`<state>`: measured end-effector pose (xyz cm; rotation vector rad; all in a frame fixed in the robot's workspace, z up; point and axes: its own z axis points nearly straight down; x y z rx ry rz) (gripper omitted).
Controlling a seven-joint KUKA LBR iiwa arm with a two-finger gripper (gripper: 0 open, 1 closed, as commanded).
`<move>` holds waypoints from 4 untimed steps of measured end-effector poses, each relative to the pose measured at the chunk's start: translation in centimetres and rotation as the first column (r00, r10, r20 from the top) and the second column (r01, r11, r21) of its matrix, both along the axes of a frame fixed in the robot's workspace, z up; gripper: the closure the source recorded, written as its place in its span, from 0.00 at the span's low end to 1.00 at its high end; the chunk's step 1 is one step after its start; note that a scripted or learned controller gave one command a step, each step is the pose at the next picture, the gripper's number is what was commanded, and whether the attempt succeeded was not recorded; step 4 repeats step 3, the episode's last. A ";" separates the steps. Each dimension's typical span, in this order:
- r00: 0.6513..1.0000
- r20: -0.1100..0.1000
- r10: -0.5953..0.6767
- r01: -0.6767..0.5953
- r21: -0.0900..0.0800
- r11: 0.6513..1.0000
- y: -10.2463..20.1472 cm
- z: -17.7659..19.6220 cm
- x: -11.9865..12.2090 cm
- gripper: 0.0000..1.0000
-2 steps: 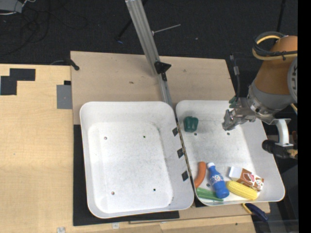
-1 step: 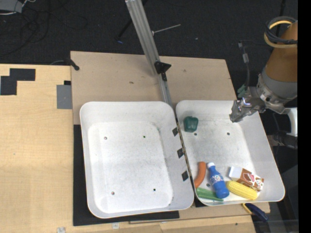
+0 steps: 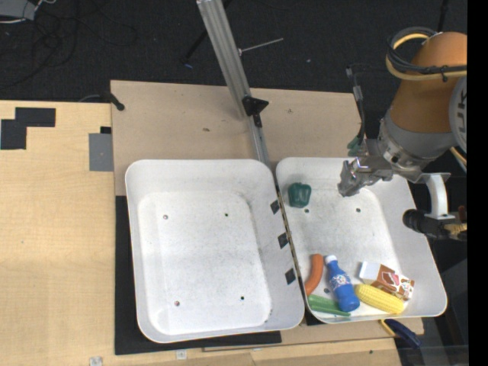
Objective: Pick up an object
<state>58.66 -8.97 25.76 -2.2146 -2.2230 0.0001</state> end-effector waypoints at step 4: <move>1.000 -0.004 0.000 0.000 -0.001 1.000 14.5 -2.7 -1.2 1.00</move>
